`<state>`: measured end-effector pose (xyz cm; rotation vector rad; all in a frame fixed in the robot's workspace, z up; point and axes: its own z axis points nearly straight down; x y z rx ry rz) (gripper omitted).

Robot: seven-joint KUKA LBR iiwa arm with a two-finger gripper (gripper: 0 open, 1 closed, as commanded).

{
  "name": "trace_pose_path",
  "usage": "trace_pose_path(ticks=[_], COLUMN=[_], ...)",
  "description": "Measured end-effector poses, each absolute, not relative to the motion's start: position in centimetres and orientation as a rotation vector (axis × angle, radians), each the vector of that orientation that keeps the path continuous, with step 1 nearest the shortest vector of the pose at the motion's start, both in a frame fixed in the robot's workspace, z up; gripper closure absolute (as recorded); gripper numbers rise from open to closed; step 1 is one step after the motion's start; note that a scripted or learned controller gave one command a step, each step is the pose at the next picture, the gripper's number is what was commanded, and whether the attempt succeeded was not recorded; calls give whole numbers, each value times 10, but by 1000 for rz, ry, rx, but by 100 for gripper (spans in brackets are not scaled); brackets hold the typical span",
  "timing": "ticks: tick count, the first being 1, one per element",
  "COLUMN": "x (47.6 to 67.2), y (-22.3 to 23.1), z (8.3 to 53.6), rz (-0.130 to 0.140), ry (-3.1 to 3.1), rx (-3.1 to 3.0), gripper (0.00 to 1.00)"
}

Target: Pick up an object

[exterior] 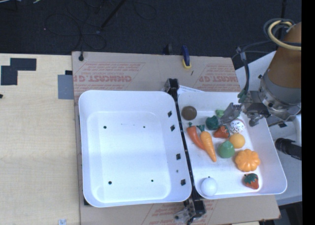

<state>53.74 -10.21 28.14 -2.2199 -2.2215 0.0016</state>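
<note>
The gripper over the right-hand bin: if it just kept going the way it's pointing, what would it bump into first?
Probably the small white ball with dark markings. The gripper points down into the right bin, and that ball lies just beneath it, beside a yellow fruit. From one slanted view, depth is uncertain.

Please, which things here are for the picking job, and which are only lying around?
For the job: gripper, carrot, pumpkin, strawberry, white ball, brown ball, right bin.

Lying about: left bin, blue clamp, cardboard sheet.
</note>
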Motion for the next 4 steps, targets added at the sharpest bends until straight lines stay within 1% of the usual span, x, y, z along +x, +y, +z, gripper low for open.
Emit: trace_pose_path(ticks=[1, 2, 3, 4], x=[529, 614, 611, 610], y=[-146, -111, -114, -116], z=[113, 96, 106, 116], rz=[11, -3, 3, 4], ry=[-2212, -2227, -2216, -2210], rx=[-2218, -2216, -2221, -2226], gripper=[0, 0, 100, 100])
